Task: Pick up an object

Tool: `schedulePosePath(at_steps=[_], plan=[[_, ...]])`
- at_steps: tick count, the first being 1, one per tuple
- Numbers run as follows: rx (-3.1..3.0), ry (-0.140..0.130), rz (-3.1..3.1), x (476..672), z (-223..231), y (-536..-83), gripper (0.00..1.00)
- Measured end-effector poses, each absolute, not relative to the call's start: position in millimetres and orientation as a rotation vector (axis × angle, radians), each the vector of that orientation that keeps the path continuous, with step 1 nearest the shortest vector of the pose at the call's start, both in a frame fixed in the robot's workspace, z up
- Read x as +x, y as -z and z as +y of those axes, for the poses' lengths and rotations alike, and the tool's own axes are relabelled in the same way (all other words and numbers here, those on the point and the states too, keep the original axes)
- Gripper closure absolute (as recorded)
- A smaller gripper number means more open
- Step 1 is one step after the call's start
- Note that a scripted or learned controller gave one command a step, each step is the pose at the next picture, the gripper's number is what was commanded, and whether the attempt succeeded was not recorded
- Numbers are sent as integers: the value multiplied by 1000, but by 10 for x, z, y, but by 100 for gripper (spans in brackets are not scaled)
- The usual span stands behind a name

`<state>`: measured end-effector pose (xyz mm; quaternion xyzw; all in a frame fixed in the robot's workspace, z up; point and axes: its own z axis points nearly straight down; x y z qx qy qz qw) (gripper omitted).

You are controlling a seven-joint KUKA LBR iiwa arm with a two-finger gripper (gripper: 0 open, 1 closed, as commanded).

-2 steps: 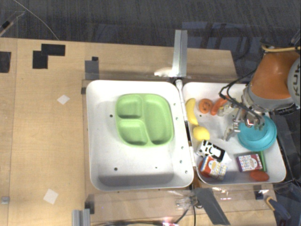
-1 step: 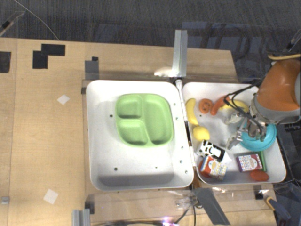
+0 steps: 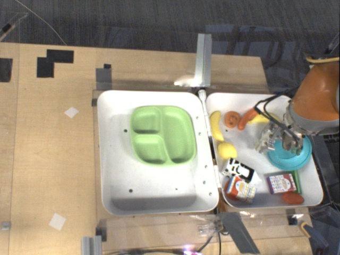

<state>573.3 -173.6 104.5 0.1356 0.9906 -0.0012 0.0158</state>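
one tool poised above teal bowl in right bin; finger state indiscernible. approach step; next, probably descent and closure on the rim.

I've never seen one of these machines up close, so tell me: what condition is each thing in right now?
Green tray: upright, compartments bare, in the left bin.
Blue bowl: upright, in the right bin, under the claw.
Banana: lying flat by the divider.
Lemon: resting loose below the banana.
Small cartons: lying flat.
Claw: low over the bowl, holding nothing visible.
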Motion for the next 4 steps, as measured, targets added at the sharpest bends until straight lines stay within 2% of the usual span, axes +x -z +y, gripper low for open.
schedulePosePath(at_steps=[1, 2, 3, 4], plan=[[266, 8, 3110, 5778, -2078, -2138, 100], [427, -1, 3104, 5204, -1567, -2060, 100], [433, -5, 3108, 5228, -873, -1484, 100], [205, 6, 3122, 5602, -1744, -2364, 100]])
